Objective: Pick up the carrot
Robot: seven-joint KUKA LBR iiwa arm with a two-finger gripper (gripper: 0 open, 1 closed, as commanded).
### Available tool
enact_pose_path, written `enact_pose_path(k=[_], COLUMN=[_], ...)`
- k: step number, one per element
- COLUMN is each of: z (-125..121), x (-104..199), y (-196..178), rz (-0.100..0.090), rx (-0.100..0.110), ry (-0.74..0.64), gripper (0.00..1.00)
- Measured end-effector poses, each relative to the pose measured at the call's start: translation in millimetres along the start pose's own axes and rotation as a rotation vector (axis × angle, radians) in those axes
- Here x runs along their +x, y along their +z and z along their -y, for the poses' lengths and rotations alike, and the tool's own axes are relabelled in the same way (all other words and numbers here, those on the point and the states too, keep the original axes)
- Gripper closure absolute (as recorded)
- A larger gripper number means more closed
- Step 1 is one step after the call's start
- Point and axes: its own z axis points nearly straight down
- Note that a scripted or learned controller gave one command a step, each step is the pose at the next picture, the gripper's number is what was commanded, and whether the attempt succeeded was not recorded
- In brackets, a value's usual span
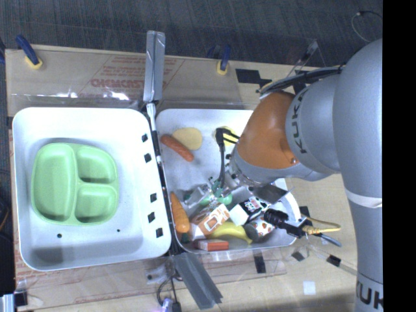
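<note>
The carrot (pixel 180 214) is a short orange piece lying lengthwise against the left wall of the right bin (pixel 170 119), near its front corner. My gripper (pixel 216 190) hangs below the orange wrist band, down among the cluttered items in the middle of that bin. It is roughly a hand's width to the right of the carrot and a little further back. Nothing orange shows at its tip, and the arm's bulk hides much of the bin's right half.
A red sausage (pixel 177 147) and a pale yellow potato-like piece (pixel 188 137) lie at the back of the right bin. A banana (pixel 231 232), small cartons and a red block (pixel 212 245) crowd its front. The left bin (pixel 26 129) holds a green divided plate (pixel 75 182).
</note>
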Motion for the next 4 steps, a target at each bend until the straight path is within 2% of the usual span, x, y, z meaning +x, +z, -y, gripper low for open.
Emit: enact_pose_path(k=[1, 2, 3, 4], z=[-96, -28, -7, -39], x=[54, 133, 90, 28], y=[-73, -72, -72, -73], rz=[-0.001, -0.002, -0.002, 0.001], rx=[0.000, 0.003, 0.003, 0.000], ry=[0.268, -0.026, -0.028, 0.144], gripper=[0.00, 0.00, 0.00, 0.00])
